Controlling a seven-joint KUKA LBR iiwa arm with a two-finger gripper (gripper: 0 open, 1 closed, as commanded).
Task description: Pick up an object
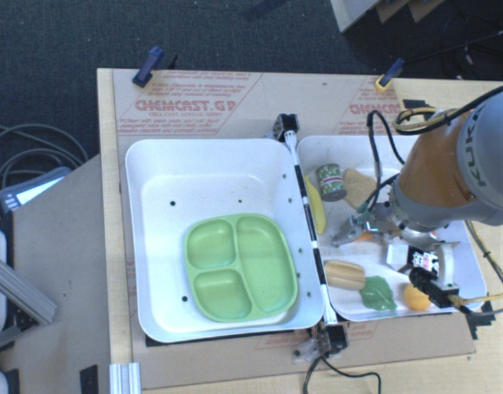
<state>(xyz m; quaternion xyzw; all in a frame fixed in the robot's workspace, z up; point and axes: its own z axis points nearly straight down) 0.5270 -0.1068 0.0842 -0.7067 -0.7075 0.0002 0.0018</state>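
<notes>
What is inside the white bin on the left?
The left bin holds a green tray with three compartments, lying flat toward its near side. Bare white floor surrounds it. Whatever is under the tray is covered, so I cannot tell.

2 white bins (153, 220); pale green divided plate (240, 266); green item (377, 294), yellow banana (316, 208), tan block (344, 274); arm (448, 171) grey, orange-banded.

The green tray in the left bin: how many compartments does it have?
3. The green tray has one at its upper left, one at its lower left, and one long compartment along its right side.
</notes>
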